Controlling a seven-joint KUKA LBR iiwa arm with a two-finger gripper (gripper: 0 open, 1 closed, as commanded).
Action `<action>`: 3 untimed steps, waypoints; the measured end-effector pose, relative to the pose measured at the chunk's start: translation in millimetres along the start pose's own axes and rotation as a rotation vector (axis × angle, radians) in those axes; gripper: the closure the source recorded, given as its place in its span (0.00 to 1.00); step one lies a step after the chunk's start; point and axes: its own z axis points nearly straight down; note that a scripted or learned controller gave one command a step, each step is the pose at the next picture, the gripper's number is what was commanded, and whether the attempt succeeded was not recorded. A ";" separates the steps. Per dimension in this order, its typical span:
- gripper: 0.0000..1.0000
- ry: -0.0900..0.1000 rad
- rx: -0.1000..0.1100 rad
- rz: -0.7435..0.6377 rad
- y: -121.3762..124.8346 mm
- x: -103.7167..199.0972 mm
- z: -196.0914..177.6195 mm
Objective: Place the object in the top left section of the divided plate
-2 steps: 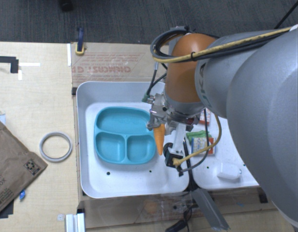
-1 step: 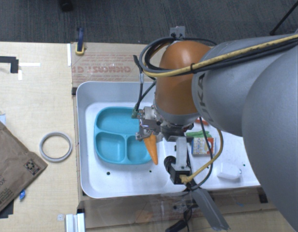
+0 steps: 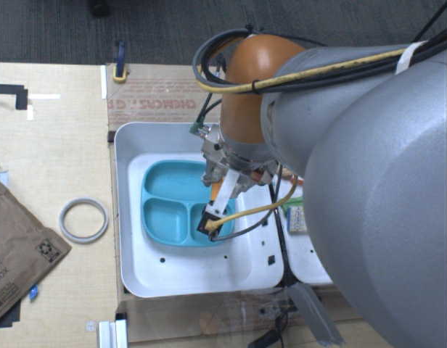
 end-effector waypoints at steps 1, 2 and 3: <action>1.00 0.001 0.000 0.111 29.6 -58.2 -35.3; 1.00 -0.001 0.002 0.204 27.0 -44.5 10.5; 1.00 0.000 0.003 0.385 23.2 -56.8 87.5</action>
